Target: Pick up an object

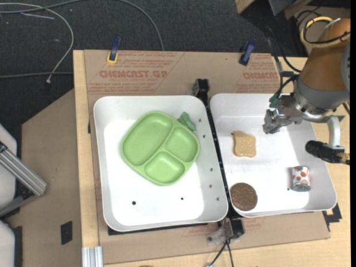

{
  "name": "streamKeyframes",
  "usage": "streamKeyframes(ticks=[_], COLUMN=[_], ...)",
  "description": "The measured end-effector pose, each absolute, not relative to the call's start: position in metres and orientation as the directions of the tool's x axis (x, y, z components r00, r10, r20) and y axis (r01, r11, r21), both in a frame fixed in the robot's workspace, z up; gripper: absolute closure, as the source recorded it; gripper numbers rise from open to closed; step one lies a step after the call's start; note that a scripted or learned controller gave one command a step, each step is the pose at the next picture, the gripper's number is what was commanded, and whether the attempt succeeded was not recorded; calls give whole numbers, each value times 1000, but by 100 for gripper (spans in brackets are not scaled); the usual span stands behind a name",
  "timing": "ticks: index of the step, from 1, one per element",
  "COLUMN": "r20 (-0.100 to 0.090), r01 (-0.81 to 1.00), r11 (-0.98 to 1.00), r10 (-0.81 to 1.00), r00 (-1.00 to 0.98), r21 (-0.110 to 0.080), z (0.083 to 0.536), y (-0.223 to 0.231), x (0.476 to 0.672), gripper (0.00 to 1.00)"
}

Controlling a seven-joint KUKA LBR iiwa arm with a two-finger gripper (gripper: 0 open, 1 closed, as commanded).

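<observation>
Reaching in from the right, one grey arm hangs its gripper [271, 122] above the right bin [278, 107], whether open or shut cannot be told, nothing visible in its grasp. Three things lie there: a toast slice [244, 144] nearest, a brown disc [243, 196], and a small can [300, 178]. One green tray [159, 148] sits in the left bin [111, 166], a green scrap [188, 121] at its edge.

Robot lab, clamped cardboard bench [139, 71], two white bins [105, 149], loose cables [61, 21]
</observation>
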State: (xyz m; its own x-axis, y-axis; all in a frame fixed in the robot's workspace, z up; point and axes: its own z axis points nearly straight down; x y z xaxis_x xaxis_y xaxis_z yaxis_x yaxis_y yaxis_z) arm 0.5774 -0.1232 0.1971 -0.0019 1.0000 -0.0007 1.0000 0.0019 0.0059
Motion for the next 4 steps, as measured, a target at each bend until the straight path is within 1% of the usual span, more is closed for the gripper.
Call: streamKeyframes(ticks=[1,2,3,4], r20=[-2,3,4,3], r01=[1000,1000,1000,1000], r11=[2,5,5,6], r10=[1000,1000,1000,1000], r00=[-2,-5,-5,-6], r21=[9,-4,-4,-5], z=[256,242,228,223], y=[-125,-78,-28,27], x=[588,569,555,529], gripper=[100,100,100,100])
